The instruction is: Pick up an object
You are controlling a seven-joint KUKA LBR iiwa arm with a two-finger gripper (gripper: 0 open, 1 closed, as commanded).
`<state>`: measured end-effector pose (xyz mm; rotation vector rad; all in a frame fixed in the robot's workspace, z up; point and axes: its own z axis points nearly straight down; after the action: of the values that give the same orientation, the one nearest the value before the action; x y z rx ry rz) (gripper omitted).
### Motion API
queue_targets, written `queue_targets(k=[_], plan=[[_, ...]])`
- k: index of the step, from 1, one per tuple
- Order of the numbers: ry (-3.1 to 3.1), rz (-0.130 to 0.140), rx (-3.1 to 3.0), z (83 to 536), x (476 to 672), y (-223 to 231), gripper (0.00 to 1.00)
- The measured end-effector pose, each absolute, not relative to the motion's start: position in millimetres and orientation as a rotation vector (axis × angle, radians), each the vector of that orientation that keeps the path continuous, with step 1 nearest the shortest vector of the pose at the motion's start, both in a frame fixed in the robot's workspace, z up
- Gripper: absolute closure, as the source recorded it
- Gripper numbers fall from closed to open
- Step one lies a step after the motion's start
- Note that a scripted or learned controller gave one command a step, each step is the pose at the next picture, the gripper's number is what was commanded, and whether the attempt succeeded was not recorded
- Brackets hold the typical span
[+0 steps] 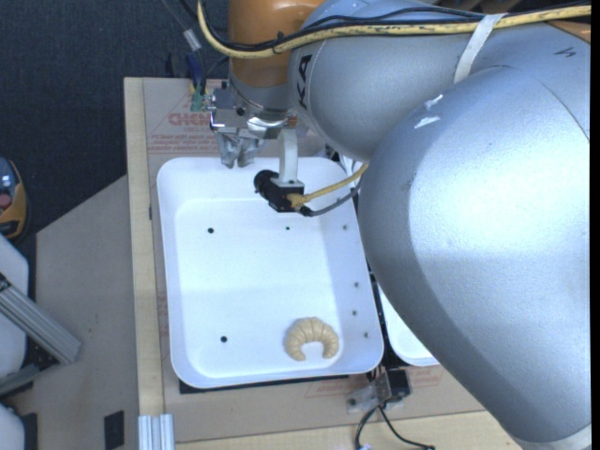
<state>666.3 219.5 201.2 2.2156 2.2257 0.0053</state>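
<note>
Camera view: gripper (246, 154) hangs at left bin (187, 279) far rim, finger state unclear. Croissant (312, 337) well apart, near opposite rim; open floor between.

1 fixed camera is looking down at a slant on the left bin (187, 279), with the arm (469, 204) looming close at right.

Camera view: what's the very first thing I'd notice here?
The big grey arm covers most of the right side, with an orange band near the top. Its gripper hangs over the far edge of the left white bin. A small croissant-shaped thing lies alone near that bin's near edge.
</note>
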Motion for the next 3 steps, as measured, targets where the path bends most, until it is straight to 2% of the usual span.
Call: queue_targets(k=[1, 2, 3], plan=[[2.225, -0.007, 2.222, 204.9, 625.4, 224.4, 1.0], [2.223, -0.006, 2.223, 211.1, 594.1, 224.1, 1.0], [2.219, -0.021, 2.232, 87.8, 593.1, 166.8, 1.0]])
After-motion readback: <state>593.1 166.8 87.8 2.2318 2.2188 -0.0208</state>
